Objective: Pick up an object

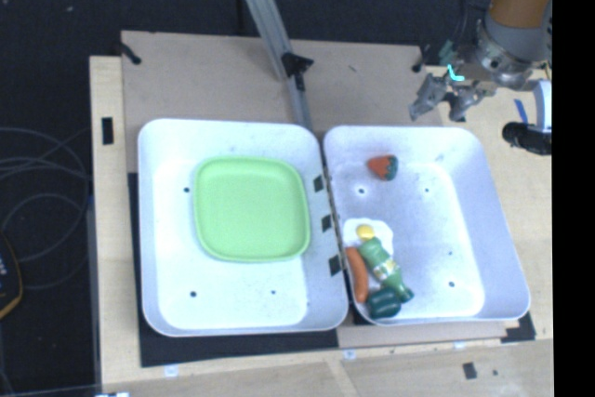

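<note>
While the arm is cut off at right | pincer [442, 103] spread, holding nothing | bottom toys [376, 274] overlap, indistinct

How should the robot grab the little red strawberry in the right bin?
The strawberry lies alone on the right bin floor, apart from the pile of toys near the bin's front-left corner. Probably best to come straight down from above and pinch across its red body, since there's free floor all around it. The gripper hovers beyond the bin's far rim.

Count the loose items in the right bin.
5: a strawberry near the far wall; fried egg, carrot, green bottle and dark green piece clustered at the left wall. More may hide beneath.
</note>
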### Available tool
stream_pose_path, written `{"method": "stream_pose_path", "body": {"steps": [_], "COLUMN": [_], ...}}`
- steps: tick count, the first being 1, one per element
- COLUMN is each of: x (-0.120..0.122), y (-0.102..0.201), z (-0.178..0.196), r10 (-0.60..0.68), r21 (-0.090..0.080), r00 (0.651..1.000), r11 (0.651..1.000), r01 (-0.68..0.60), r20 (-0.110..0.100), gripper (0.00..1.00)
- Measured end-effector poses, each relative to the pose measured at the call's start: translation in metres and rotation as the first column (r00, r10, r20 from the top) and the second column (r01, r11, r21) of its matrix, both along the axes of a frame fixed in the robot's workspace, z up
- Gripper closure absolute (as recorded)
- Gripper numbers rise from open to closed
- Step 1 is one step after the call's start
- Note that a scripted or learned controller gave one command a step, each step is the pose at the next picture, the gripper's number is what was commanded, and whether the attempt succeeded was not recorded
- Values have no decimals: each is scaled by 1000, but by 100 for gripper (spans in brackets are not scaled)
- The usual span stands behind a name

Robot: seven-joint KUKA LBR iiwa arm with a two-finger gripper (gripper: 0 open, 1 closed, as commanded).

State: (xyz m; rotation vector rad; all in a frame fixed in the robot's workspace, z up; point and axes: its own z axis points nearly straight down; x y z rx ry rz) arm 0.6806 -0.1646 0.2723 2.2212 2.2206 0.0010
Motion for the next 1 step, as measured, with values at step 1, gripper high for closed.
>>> {"method": "stream_pose_path", "body": {"steps": [1], "x": [0], "y": [0], "z": [0], "r10": [0], "r21": [0], "r00": [1000], "r11": [1000], "r01": [0], "r20": [0], "gripper": [0]}}
